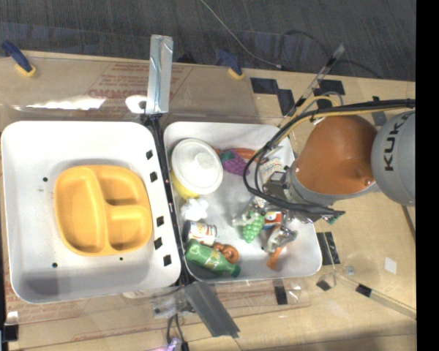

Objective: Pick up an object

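Two shallow white plastic bins with rounded corners sit side by side on a cardboard-brown surface (73,79) partly covered by a glossy clear sheet. The left bin (22,196) holds a yellow divided tray (102,209), a smooth rounded moulding with one long compartment and two smaller ones. The right bin (307,258) carries the clutter: a round white lidded bowl (197,163) with a yellow body showing beneath its rim, touching the bin's left wall; a purple knobbly piece (235,164) and an orange-red rounded piece (243,153) just beside the bowl; a small crumpled white item (195,210) below it; a little cylindrical can (203,232) lying on its side; a green bottle (212,260) lying along the near wall with a small orange ring-shaped thing (227,252) touching it; a green bumpy bunch like toy grapes (250,227) near the middle; and a thin orange wedge (275,255) near the bin's lower right. The grey arm, its broad orange band (336,156) a smooth glossy dome, comes in from the right with black cables looping around the wrist. The hand (276,229) is low in the right bin, just beside the grapes and above the orange wedge; whether it is released or clenched cannot be told, since its metal parts blur into the small objects there.
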Controlling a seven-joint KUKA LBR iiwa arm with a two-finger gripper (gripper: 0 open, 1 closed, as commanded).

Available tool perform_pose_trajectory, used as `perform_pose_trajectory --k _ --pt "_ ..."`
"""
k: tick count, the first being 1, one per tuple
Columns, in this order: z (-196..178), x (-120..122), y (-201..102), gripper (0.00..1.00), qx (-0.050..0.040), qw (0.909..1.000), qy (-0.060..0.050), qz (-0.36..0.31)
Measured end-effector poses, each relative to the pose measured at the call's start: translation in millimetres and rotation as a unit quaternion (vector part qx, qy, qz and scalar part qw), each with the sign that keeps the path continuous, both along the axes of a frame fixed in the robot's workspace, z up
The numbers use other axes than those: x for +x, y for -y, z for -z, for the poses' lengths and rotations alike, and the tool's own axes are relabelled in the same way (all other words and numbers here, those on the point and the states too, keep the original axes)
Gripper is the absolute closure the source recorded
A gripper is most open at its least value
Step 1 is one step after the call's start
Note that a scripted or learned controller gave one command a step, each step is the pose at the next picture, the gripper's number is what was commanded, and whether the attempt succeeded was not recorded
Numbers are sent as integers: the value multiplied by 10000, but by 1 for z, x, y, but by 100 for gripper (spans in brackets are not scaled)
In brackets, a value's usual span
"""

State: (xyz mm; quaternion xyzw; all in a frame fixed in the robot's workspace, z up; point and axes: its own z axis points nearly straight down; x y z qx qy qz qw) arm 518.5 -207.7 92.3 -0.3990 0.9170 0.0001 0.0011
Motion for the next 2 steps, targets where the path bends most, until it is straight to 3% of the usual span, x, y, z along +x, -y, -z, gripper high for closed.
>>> perform_pose_trajectory --k 1,2 --pt "-10 2 -2 100 3 10000 15 -17" --pt "-144 4 -45 100 -27 9998 57 -190"
